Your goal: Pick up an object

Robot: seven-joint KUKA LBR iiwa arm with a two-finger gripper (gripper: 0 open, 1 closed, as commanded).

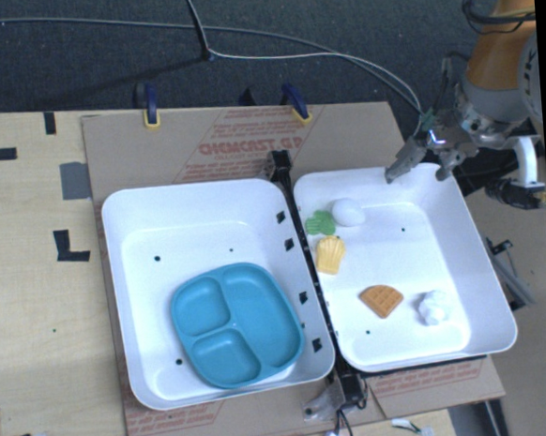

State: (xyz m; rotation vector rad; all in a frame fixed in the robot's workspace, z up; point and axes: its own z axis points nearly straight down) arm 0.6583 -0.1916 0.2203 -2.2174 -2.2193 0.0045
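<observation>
The right bin (463,244) holds several small things: a white ball (349,212), a green piece (321,224), a yellow ridged piece (329,254), an orange-brown wedge (381,300) and a small white lump (432,309). My gripper (421,160) hangs over the bin's far right corner, well apart from all of them. Its two dark fingers stand spread apart, with nothing between them.
In the left bin (124,233) lies a blue divided plate (234,324). Both bins rest on a cardboard sheet (211,142) held by clamps at the far edge. A cable (269,43) runs across the dark floor behind.
</observation>
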